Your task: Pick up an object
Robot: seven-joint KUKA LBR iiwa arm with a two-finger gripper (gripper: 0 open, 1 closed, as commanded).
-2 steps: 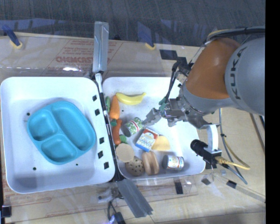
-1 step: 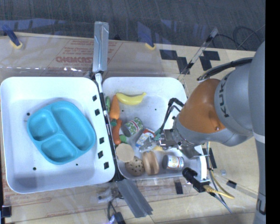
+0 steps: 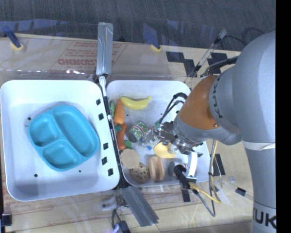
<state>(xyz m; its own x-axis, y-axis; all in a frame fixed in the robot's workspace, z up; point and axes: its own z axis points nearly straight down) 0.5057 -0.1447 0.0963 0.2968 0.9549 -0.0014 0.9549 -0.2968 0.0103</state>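
Observation:
My gripper (image 3: 156,134) is low inside the right bin (image 3: 136,87), reaching in from the right under the grey and orange wrist. It sits beside a small green patterned can (image 3: 137,130) and just above a pale yellow rounded object (image 3: 164,151). A yellow banana (image 3: 135,102) lies at the back of the bin. An orange carrot (image 3: 119,112) lies along the left wall, with a second orange piece (image 3: 121,140) below it. At the front are a tan disc (image 3: 129,158), a brown speckled cookie (image 3: 140,173) and a tan wooden piece (image 3: 156,168).
The left bin (image 3: 19,96) holds a blue divided plate (image 3: 63,137). A raised divider with black clips (image 3: 105,125) separates the bins. The arm's bulk (image 3: 242,96) covers the right bin's right side. Cables (image 3: 211,188) trail over the front right of the bench.

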